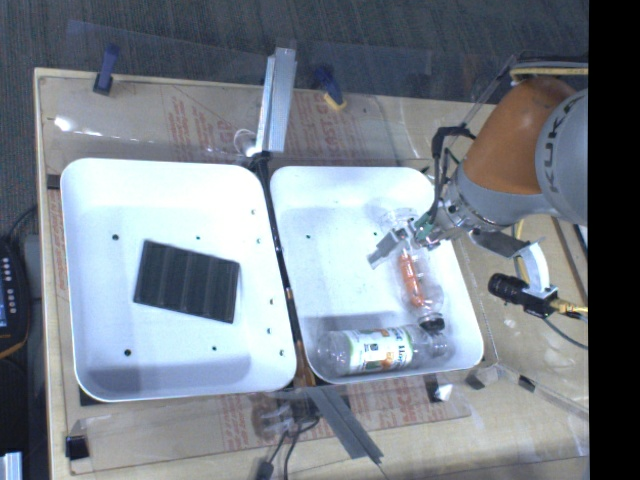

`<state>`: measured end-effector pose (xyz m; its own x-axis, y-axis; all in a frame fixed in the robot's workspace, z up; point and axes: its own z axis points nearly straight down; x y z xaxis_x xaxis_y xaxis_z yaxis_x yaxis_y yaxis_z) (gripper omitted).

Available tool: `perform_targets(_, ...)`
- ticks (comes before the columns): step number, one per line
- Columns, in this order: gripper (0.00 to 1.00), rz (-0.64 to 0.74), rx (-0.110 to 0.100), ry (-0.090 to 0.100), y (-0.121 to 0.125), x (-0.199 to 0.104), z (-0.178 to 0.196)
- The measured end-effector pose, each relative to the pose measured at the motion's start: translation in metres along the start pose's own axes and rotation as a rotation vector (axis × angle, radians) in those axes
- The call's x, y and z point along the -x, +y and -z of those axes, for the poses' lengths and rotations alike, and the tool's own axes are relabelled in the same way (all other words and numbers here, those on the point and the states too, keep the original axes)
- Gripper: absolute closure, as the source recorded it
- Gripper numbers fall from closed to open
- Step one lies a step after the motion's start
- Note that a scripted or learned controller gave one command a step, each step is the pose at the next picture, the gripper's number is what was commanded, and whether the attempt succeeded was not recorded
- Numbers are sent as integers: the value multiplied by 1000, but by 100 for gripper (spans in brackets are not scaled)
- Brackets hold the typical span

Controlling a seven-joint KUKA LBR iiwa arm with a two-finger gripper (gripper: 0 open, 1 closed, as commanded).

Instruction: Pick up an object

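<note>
arm (pixel 560 158): grey casing | orange band | black cables | tool (pixel 392 244): grey metal

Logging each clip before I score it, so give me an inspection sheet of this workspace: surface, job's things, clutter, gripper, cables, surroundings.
Surface: wooden bench under a clear sheet, bearing the left bin and right bin side by side.
Job's things: dark ribbed panel lying flat in the left bin; clear bottle on its side along the right bin's near wall; small clear bottle with orange contents lying beside it.
Clutter: blue clamps at the bench's far edge.
Gripper: gripper low over the right bin, by the small bottle's top; grasp not confirmed.
Cables: black cables by the arm's wrist.
Surroundings: dark carpet.
</note>
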<state>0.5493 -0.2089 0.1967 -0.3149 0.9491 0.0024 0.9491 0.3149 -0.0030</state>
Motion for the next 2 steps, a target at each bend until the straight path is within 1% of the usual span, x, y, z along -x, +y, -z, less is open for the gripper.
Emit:
perform_targets(1, 0, 15, 0, 0, 2, 0, -24)
perform_targets(2, 0, 55, 1, -1, 9, 2, -34)
